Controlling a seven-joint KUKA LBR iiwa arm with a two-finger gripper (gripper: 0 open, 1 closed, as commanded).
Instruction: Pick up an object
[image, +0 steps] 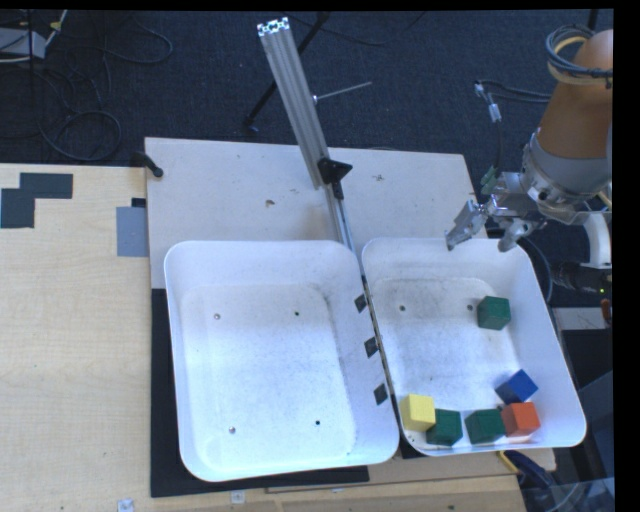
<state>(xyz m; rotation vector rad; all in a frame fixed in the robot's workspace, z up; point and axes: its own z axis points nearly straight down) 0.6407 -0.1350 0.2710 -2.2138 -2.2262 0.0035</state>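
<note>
Your claw is up over the far rim of the right bin, near its back edge. The two fingers are spread apart with nothing between them, so it's open and holding nothing. The arm comes in from the right, the orange band sitting above the grey wrist.

All the blocks are in the right bin. One green block sits on its own toward the right side of the bin floor, nearest the claw but still well apart from it. The rest are bunched along the near edge: a yellow block at the left of the row, a dark green block touching it, then another green one, and an orange block right next to that. A blue block sits just behind the orange one, right up against it from what you can see.

The left bin sits just beside the right one, with three small black clips along the seam between them. A long aluminium rail runs at a slant from the top of the view down to where the bins meet. Both bins rest on a white board on your desk, and cables lie on the dark floor behind.
</note>
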